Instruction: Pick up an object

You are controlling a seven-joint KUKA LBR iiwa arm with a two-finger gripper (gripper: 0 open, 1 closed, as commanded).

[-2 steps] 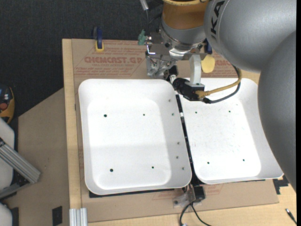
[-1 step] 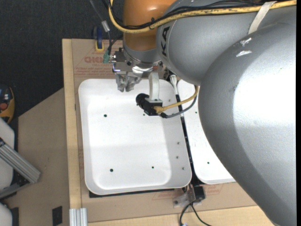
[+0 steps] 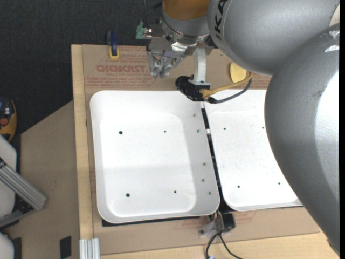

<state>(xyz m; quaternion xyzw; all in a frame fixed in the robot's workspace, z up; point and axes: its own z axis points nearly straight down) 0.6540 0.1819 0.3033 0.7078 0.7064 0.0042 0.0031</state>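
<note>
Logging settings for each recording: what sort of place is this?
Probably a robotics lab bench: a large grey robot arm over two shallow white plastic bins on a brown board, with a blue clamp.

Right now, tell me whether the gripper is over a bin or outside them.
Outside: the gripper sits above the board beyond the left bin.

Red print reading "CHEMCAST" (image 3: 121, 68) is showing on the brown board (image 3: 86, 144) under the bins, just above the left bin's top edge. Smaller red lines beneath it are running too small to read. Part of a dark letter "K" (image 3: 220, 15) is showing on the grey arm (image 3: 280, 31) near the orange band; the remaining letters are curving out of sight.
</note>
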